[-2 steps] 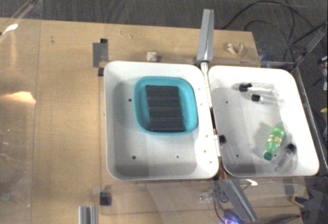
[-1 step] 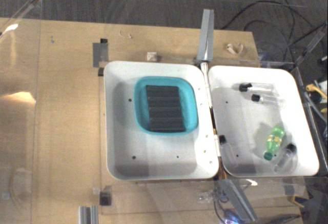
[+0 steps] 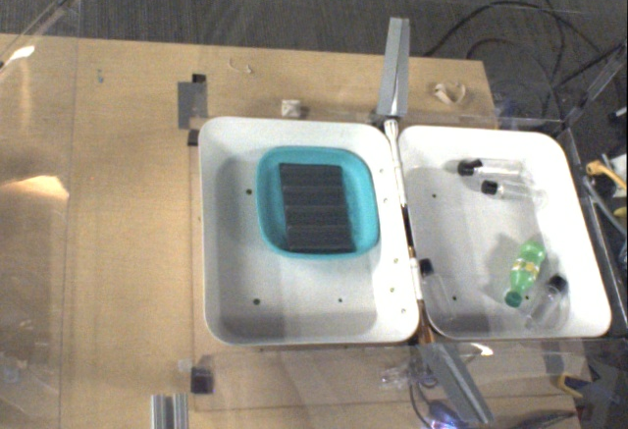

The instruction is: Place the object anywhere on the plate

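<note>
A teal plate (image 3: 365, 206) with a dark ribbed insert lies in the left bin (image 3: 231, 294), toward its back. In the right bin (image 3: 446, 250) a small green bottle (image 3: 523, 272) lies near the front right. Two clear tubes with black caps (image 3: 488, 176) lie at the back of that bin, and another clear, dark-capped item (image 3: 549, 294) rests beside the green bottle.
A grey upright post (image 3: 395, 69) stands behind the seam between the bins. Small black blocks (image 3: 196, 83) and clamps sit on the wooden bench around the bins. Cables run at the far right (image 3: 589, 83).
</note>
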